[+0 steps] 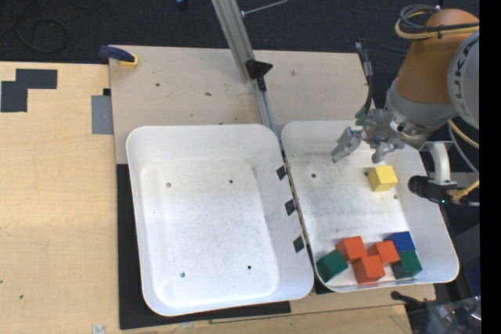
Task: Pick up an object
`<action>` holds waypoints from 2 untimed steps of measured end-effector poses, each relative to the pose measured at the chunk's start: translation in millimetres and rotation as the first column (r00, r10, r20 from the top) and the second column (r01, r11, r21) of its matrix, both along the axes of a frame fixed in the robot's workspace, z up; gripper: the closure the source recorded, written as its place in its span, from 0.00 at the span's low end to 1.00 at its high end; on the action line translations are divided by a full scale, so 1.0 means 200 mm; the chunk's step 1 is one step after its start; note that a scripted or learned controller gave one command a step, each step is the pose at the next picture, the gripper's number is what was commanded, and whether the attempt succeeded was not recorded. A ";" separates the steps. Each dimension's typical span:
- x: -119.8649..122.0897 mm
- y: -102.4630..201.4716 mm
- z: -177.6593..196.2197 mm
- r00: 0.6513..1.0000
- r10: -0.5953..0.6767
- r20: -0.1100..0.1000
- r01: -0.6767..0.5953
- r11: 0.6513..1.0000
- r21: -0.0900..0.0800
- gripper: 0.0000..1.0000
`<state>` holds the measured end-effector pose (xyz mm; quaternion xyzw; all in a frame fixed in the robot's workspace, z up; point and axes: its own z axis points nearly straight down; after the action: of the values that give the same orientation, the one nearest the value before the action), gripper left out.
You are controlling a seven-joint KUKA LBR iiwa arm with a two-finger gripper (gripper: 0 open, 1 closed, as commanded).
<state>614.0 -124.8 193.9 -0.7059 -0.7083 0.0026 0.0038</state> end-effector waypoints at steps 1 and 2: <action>0.03 -0.03 -0.25 1.000 -0.003 0.001 0.003 1.000 -0.001 0.00; 0.02 -0.02 -0.52 1.000 -0.005 0.001 0.005 1.000 0.000 0.00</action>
<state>617.6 -129.1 90.4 -0.7076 -0.7066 0.0023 0.0033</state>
